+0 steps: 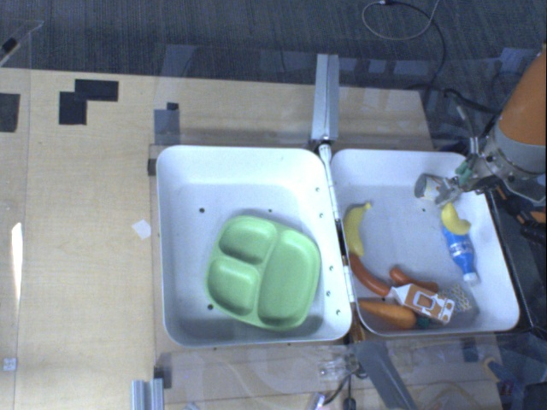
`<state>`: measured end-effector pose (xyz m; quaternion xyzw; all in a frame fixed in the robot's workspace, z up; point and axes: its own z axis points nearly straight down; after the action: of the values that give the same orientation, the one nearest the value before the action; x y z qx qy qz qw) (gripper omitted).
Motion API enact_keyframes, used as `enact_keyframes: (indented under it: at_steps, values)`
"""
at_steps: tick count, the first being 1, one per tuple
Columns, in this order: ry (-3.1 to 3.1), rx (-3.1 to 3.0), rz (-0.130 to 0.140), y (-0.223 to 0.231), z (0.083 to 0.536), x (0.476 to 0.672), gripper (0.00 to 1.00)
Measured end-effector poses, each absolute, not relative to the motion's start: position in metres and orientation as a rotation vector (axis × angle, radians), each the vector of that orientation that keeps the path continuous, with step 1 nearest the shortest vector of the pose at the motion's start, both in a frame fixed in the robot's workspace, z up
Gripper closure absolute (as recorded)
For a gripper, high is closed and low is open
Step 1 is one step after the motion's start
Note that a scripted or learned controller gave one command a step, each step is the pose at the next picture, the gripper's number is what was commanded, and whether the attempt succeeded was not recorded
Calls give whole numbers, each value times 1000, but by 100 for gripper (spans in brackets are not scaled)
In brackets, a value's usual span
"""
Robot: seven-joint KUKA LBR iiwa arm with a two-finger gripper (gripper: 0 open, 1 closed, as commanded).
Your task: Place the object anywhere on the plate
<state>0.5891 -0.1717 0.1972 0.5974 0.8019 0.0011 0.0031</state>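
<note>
A light green plate (263, 272) with three compartments lies in the left bin (184, 186), with nothing on it. The right bin (504, 310) holds a yellow banana (355, 227), a red sausage (374, 277), an orange sausage-like piece (386, 313), a small orange-and-white carton (422, 302) and a blue bottle (462, 254) with a yellow piece (452, 219) at its top end. My gripper (432, 188) hangs over the back of the right bin, just left of the yellow piece. It stands open with nothing between its fingers.
A metal divider rail (324, 101) runs between the bins at the back. A small grey mesh item (462, 295) lies by the carton. The arm's orange band (523, 105) is at the right edge. Wooden bench top (77, 229) extends left.
</note>
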Motion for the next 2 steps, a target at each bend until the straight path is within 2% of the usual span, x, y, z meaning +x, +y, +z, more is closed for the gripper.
enact_keyframes:
  at_steps: [1, 2]
  values:
    - [2642, 1694, 3, -95, 181, 559, 100]
    - [2809, 1398, 4, -44, 185, 543, 100]
